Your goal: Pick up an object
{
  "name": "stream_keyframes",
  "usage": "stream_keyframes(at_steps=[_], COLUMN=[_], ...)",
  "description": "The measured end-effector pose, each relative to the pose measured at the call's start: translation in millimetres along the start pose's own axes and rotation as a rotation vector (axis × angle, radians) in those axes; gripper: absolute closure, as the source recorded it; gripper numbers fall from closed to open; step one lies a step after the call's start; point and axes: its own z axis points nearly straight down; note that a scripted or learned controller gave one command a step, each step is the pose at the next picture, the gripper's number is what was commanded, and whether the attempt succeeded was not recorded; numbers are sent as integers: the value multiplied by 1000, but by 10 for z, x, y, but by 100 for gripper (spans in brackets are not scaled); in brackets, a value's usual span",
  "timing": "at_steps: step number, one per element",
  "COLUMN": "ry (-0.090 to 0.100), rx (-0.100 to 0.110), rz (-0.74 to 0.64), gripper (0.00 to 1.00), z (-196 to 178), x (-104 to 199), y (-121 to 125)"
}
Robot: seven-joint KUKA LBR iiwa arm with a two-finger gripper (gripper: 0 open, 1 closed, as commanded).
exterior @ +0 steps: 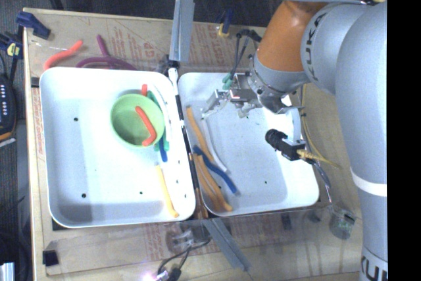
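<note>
Two white bins (66, 141) on bench (131, 29)

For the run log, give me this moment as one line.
arm: over right bin | pincer: above bin floor, nothing seen held | sticks: left side of right bin | green bowl: left bin

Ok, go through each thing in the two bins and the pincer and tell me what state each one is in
Green bowl: upright in the left bin, an orange curved piece lying in it.
Yellow stick: flat on the left bin floor.
Blue tool: lying in the right bin near its left wall.
Wooden sticks: lying along the right bin's left wall.
Pincer: over the right bin's top, holding nothing I can see.
</note>
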Motion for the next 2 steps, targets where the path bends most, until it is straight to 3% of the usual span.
stream_keyframes(at_steps=[1, 2], ry=[-14, -8], rx=[-8, -6], rz=[-136, -146], gripper=[0, 100], z=[1094, 991], x=[-50, -8], y=[-139, -131])
